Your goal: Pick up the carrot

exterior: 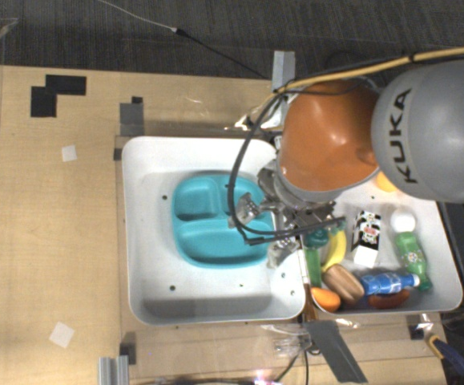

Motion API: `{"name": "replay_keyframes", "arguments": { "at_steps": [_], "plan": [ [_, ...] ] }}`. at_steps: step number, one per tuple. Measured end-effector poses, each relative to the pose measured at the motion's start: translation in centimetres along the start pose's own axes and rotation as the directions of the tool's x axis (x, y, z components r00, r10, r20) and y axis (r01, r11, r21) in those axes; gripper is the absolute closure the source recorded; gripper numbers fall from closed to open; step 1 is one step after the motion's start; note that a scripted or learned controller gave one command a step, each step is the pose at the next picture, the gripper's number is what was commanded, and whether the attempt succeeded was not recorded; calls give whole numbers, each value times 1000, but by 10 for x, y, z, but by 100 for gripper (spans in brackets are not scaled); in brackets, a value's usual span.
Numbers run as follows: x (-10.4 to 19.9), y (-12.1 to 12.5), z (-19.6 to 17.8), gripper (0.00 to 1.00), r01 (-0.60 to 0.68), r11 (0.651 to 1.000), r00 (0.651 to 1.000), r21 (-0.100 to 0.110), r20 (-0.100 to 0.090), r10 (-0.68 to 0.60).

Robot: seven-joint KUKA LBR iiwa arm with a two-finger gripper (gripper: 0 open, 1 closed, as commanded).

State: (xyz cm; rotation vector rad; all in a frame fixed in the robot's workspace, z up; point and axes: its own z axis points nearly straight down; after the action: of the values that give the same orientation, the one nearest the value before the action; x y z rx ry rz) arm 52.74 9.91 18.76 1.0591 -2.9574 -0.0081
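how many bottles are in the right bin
2: a green bottle along the right side, and a blue bottle lying near the front. The arm covers part of the bin, so more may be hidden.

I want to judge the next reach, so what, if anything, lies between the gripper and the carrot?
The gripper sits over the wall between the bins. The carrot lies at the right bin's near-left corner, with a brown oval item and a yellow banana-like piece crowding it from above.
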Motion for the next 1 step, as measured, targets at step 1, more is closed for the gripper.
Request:
{"name": "replay_keyframes", "arguments": {
  "at_steps": [1],
  "plan": [
    [-74, -38, 92, 0, 51, 999, 998, 18, 25, -51]
  ]
}}
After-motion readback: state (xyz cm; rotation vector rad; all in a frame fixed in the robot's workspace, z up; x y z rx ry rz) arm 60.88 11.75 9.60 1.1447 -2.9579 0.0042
